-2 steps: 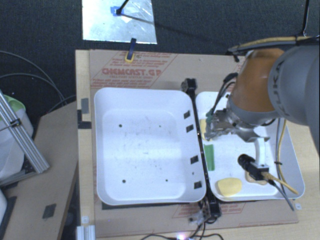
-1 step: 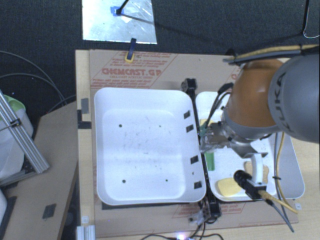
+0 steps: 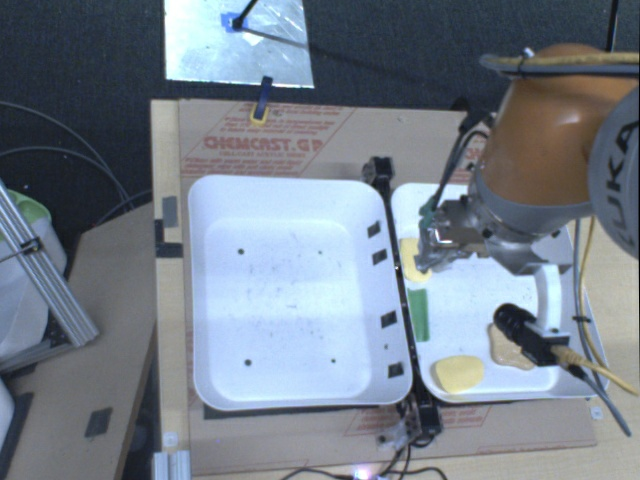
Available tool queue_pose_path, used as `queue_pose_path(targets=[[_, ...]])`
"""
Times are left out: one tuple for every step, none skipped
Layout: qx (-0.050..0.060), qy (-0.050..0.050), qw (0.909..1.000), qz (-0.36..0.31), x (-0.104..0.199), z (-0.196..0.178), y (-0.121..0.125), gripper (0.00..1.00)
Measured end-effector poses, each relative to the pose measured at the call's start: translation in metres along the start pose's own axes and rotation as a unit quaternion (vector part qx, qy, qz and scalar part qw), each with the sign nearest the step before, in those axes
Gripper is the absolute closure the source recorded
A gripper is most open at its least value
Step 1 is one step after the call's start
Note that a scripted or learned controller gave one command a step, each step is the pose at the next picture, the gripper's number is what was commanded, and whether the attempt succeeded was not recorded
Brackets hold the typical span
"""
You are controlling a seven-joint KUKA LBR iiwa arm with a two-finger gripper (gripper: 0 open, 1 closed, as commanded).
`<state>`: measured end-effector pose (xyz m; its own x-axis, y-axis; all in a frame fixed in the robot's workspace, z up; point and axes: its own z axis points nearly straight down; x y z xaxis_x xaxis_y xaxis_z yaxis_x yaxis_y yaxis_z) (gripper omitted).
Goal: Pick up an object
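**Claw low over the pale yellow piece at the right bin's left wall**

The nearest candidate is a pale yellow piece (image 3: pixel 409 260), half covered by the claw (image 3: pixel 428 258) and lying just to the claw's left against the bin wall. I judge this to be the target. I can't tell whether the claw is spread or closed; the wrist body and cabling mask the tips, so I won't call a grasp.

To do this well, I'd want the tips straddling the piece, not pressing on its top, and kept clear of the right bin (image 3: pixel 470 388) wall and the black clips (image 3: pixel 380 257) on the divider just left of the claw. I'd close only once low enough and lift straight up.

Just below the claw lies a green strip (image 3: pixel 419 315) along the same wall. Further below and to the right sit a round yellow object (image 3: pixel 458 373) and a tan flat piece (image 3: pixel 508 353), partly covered by a black fitting (image 3: pixel 522 332). The left bin (image 3: pixel 210 268) lies well to the claw's left.

The arm (image 3: pixel 560 138) hides much of the right bin's far half; anything there I cannot see.
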<state>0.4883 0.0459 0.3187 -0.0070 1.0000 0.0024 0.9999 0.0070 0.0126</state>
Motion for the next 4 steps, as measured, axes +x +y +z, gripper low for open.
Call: queue_pose_path(targets=[[0.006,-0.002,1.0000,0.006,-0.058,0.025,0.009,1.00],[0.007,-0.001,1.0000,0.003,-0.051,0.093,0.036,1.00],[0.003,-0.001,1.0000,0.001,-0.033,0.037,0.012,1.00],[0.009,-0.001,1.0000,0.002,-0.020,0.137,0.019,1.00]])
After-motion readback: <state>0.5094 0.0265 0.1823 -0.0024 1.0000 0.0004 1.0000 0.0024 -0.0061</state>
